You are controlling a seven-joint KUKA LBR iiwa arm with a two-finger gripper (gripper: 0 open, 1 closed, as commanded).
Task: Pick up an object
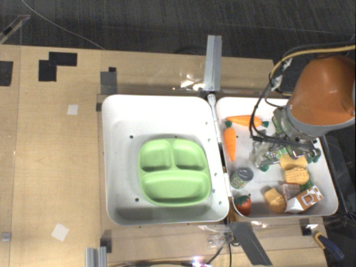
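Clutter crowds the right bin [329, 202] beneath your gripper [278, 152], jaws' spread impossible to tell: descend straight onto one isolated piece, perhaps the yellow block [293, 161] just beside it.

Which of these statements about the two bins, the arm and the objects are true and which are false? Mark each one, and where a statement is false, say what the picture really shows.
1. A green divided plate lies in the left bin. True.
2. Two toy carrots lie in the left bin. False: they lie in the right bin, near its far left corner.
3. The arm's orange band hangs over the right bin. True.
4. The small round tin rests on the green plate. False: it sits in the right bin, near the divider.
5. The gripper is over the right bin. True.
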